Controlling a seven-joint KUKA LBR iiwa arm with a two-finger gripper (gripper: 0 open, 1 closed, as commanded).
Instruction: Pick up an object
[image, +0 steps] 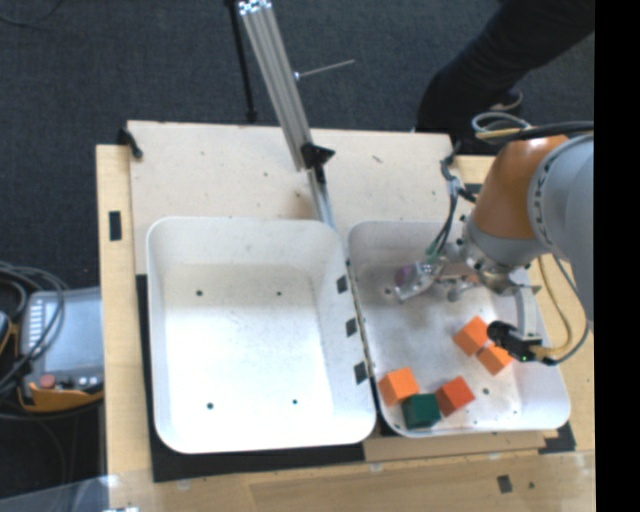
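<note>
Orange blocks were gathered toward the near edge of the right bin: one block by the near-left corner, a green block touching it at the near rim, another orange block just beside the green one. Farther back, by the right edge, two more orange blocks were seen touching each other. Toward the far half of that bin, the gripper was held low over the floor; whether its jaws were apart or together could not be told. The left bin was set alongside on the bench.
</note>
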